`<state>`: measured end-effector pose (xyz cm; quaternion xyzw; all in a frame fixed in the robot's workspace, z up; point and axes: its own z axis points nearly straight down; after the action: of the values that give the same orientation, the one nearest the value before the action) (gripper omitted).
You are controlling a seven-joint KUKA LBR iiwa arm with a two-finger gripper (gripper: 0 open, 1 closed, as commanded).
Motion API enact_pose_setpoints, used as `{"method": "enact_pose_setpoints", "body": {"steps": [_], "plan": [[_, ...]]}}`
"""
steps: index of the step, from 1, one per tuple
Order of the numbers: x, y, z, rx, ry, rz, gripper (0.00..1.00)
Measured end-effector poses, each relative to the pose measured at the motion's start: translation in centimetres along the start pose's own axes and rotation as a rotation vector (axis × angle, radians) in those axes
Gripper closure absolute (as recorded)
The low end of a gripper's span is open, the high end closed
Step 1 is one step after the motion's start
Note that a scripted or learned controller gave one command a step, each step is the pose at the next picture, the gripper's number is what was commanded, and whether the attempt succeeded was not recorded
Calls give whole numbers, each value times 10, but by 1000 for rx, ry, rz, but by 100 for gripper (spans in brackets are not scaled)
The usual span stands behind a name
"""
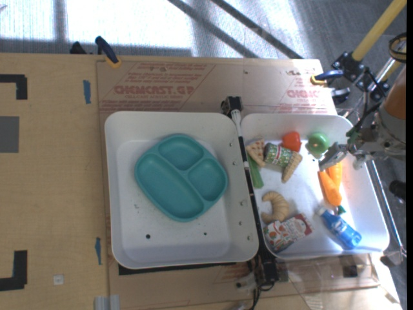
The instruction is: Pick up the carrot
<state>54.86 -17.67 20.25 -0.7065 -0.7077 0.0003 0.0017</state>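
The gripper point(337, 155) hovers just above the carrot point(330, 185) in the right bin point(377, 199), apparently lining up a grasp; whether its pincer is open cannot be told.

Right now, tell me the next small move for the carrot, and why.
Probably a short descent onto the carrot: the gripper hangs by the carrot's upper end in the right bin, nothing visibly between its fingers, and the blue bottle lies near the carrot's lower end.

Bench point(51, 173) covered with brown cardboard, printed red text at far edge. Directly on it: two shallow white bins side by side, left bin point(122, 192) and right bin point(374, 199), touching at middle.
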Motion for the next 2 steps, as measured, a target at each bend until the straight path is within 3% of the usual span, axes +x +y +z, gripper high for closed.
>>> {"method": "enact_pose_setpoints", "body": {"steps": [1,2], "plan": [[-31,11,104,-8,-4,-215,0],[-6,-12,114,-11,-5,-90,0]]}}
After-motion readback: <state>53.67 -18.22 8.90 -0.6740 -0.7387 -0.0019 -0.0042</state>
